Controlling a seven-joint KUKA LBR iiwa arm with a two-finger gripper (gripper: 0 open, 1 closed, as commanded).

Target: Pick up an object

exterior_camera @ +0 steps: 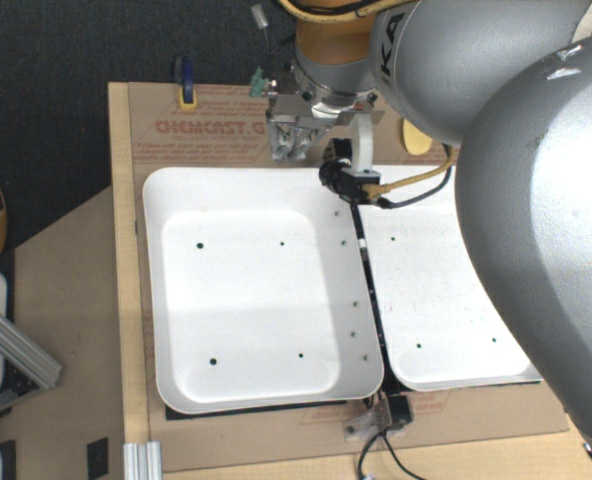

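A pale yellow shape (417, 136) is seen to the view's right of the gripper (293, 144), past the far rim of the right bin (446, 368). Part of it is covered by the big grey arm (496, 118), so what it is cannot be told. It may be the thing to be picked up, but that is only a guess.

The gripper is held over the brown board (141, 128), just past the far rim of the left bin (246, 298). Whether it is open or closed cannot be told, and nothing is seen held in it. The pick looks not yet done.

For a good pick, a thing should first be found and the gripper brought right above it. The gripper should be opened wide before it is lowered, and it should be lowered slowly and straight. The bin rims should be cleared, because a bump could push a bin aside. A small black part with a cable (344, 178) hangs just beside the gripper, over the gap between the bins, and it should be kept from catching.

The bins are white, smooth and shallow, with a few small dark dots on their floors. They are set side by side on the board, close together. A blue clamp (184, 72) is fixed at the board's far edge, well to the view's left of the gripper. Dark ground (76, 28) is seen beyond it, and a metal rail (16, 343) lies at the near left.
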